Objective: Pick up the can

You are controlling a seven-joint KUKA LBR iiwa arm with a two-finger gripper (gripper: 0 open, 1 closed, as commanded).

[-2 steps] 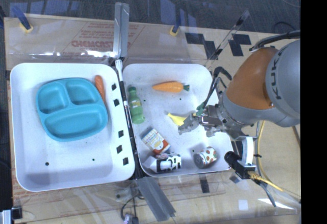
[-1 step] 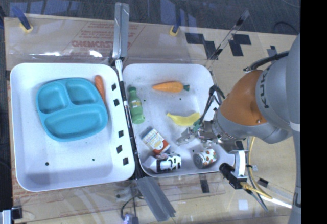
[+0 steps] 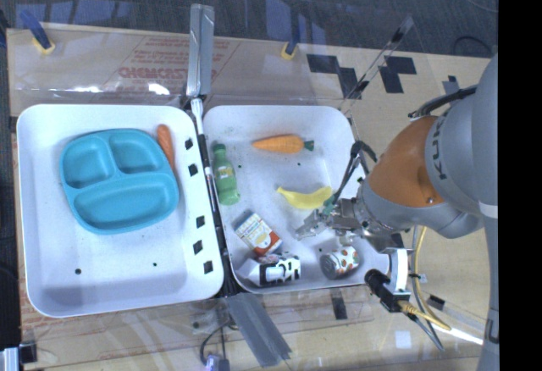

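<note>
The can (image 3: pixel 341 261) lay on its side near the front edge of the right bin (image 3: pixel 254 117), its printed end turned roughly toward the camera, so its long axis appeared to run front to back, though the view was too small to be sure. The gripper (image 3: pixel 326 221) hung just above and slightly left of it, close beside the banana (image 3: pixel 305 196). Its fingers (image 3: pixel 306 227) stood apart, with nothing between them. The can therefore sat just forward and a little right of the fingers, nearer the bin's front wall. A grasp would probably need a short shift that way, then a descent across the can's rounded sides. The small black-and-white bottle (image 3: pixel 278 270) lay near its left.
</note>
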